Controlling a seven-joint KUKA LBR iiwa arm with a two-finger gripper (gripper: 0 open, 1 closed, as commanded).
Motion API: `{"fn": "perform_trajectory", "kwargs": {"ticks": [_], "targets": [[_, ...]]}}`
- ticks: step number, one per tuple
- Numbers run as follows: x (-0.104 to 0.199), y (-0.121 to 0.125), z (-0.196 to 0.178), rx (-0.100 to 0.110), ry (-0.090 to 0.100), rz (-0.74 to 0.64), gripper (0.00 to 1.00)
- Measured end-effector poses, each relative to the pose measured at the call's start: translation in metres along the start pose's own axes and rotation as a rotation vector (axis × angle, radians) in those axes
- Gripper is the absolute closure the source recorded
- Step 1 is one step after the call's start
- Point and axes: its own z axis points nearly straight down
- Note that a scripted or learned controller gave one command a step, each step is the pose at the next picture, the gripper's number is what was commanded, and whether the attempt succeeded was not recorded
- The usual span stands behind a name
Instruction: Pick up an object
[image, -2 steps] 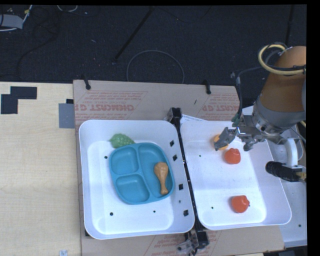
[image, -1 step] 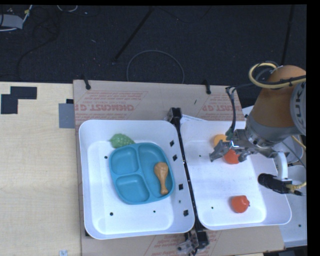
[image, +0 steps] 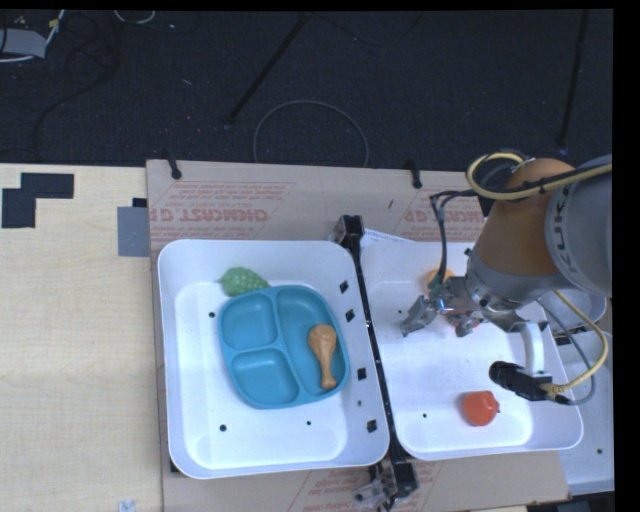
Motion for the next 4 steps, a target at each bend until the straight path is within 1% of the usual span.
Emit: {"fn": "perform_trajectory", "kwargs": {"ticks": [1, 2, 3, 4], "targets": [[0.001, 0.000, 0.050, -0.006, -0.001, 0.001, 0.00], [-0.001, 0.000, 0.038, -0.006, -0.001, 0.007, 1.00], [0.000, 0.003, -0.025, -0.013, -0.002, -0.002, 1.00], [0.000, 0.001, -0.087, -0.013, -0.003, 0.000, 1.00]]}}
